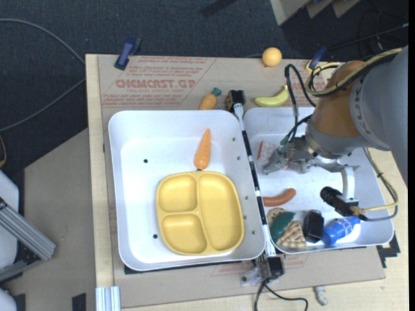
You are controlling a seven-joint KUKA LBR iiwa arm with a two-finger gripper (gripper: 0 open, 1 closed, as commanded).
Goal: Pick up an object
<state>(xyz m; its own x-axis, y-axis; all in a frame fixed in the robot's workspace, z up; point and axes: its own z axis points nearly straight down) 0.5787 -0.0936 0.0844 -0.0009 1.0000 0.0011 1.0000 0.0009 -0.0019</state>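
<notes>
Sausage (280, 197) lies near the right bin's (369, 173) left wall, just below the gripper (277, 161). Finger state: cannot tell. Step in hand, as judged: approach. Next move calls for descent over the sausage. Carrot (203, 149) and yellow tray (198, 212) occupy the left bin (130, 173).

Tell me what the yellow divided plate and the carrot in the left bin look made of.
Yellow divided plate: likely moulded plastic, matte to slightly satin, with soft rounded compartment ridges and one even colour. Carrot: probably a plastic toy, smooth uniform orange, though the picture is too coarse to rule out rubber.
</notes>
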